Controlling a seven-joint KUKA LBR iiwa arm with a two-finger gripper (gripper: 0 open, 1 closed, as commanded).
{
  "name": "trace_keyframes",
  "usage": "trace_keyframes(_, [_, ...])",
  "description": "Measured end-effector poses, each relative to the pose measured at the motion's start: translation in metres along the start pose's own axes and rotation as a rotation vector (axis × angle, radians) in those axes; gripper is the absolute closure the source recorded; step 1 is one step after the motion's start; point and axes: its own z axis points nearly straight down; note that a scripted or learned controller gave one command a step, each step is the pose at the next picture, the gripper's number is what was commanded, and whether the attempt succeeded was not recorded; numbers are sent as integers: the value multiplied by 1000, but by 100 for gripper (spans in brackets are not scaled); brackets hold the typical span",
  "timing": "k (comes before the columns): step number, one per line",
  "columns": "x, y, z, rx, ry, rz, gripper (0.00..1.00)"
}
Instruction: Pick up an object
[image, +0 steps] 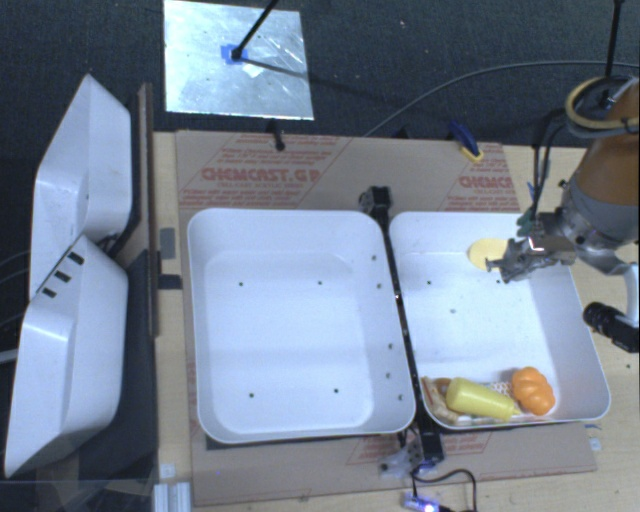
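Camera view: gripper (505, 266) is seen over the right bin (580, 330), far side; fingers' state cannot be told. Pale yellow disc (486, 251) lies just left of it, touching or nearly. Yellow bottle (478, 398) and orange pumpkin (533, 390) sit well apart at the near wall.

Two spare white bins (75, 270) lean stacked at the far left, beside the table (270, 165). A shiny metal sheet (238, 58) lies beyond its far edge.

The tool (507, 264) hangs over the right bin (560, 310) beside a pale yellow disc (486, 250).
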Motion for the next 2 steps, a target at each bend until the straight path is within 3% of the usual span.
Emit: trace_keyframes(2, [96,-14,16,7,2,-3,100])
